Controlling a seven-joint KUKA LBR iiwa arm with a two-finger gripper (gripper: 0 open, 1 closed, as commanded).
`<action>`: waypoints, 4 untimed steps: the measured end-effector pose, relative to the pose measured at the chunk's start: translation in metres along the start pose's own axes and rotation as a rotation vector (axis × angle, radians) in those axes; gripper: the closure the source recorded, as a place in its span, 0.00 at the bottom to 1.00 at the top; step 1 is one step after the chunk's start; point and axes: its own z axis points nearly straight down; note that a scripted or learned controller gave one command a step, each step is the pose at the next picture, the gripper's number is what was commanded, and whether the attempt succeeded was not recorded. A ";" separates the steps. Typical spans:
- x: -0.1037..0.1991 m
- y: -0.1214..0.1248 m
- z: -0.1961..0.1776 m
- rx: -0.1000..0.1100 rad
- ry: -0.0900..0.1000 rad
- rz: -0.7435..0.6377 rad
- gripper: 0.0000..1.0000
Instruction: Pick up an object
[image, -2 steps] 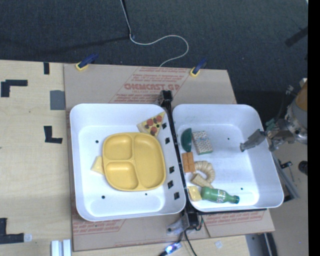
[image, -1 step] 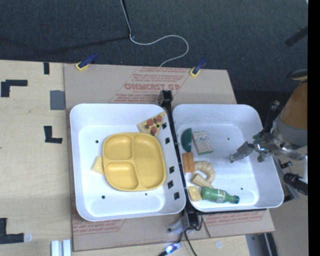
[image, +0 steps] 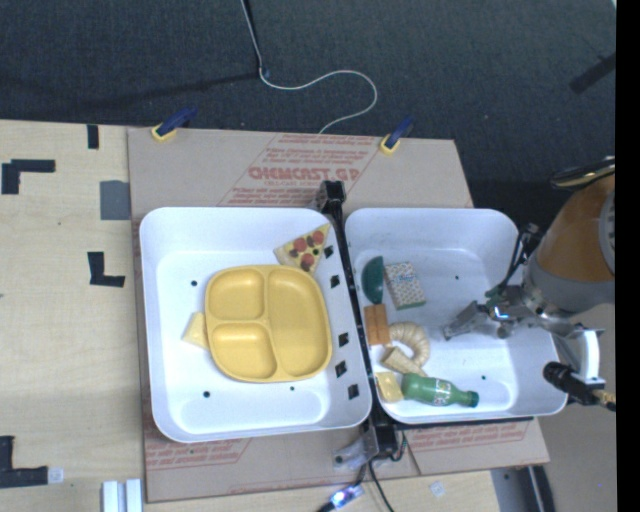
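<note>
Two bins: plate (image: 268, 322) left; bottle (image: 438, 391) right.
Gripper (image: 462, 325): over right bin (image: 455, 235); grip state unclear.

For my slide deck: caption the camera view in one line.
Claw low in the right bin beside a green bottle; yellow divided plate fills the left bin.

Even, bright overhead light. White bins (image: 165, 300) near overexposed, mild glare on walls. Soft shadow beneath yellow tray (image: 268, 322) inside left bin. Overall image slightly soft, low resolution.
</note>
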 end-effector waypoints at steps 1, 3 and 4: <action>0.001 0.000 0.017 -0.004 -0.002 -0.001 0.00; -0.005 -0.007 -0.047 -0.008 -0.002 0.001 1.00; -0.005 -0.003 -0.090 -0.009 -0.002 -0.001 1.00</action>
